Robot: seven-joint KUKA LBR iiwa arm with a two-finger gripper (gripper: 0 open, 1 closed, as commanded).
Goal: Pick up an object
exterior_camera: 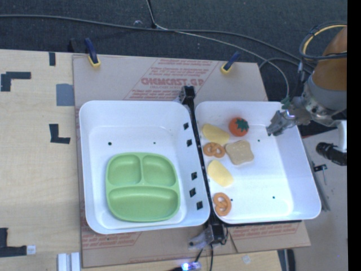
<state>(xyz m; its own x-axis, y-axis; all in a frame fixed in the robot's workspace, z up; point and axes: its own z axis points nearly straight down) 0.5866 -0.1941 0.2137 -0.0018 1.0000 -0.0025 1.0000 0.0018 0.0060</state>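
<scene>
The gripper (276, 126) hangs over the far right corner of the right bin (299, 208); whether it is apart or together I cannot tell, and nothing shows in it. Nearest it lies a red tomato (239, 126), then a tan bread slice (240, 152) just beside. Further on, along the bin's left wall, sit a yellow piece (215, 132), a small pretzel (213, 149), a second yellow piece (220, 173) and another pretzel (221, 204). The left bin (90, 151) carries a green divided plate (142, 187). All look like light, stiff toy food; the tomato's round, likely slick body wants a grasp across its middle.
</scene>
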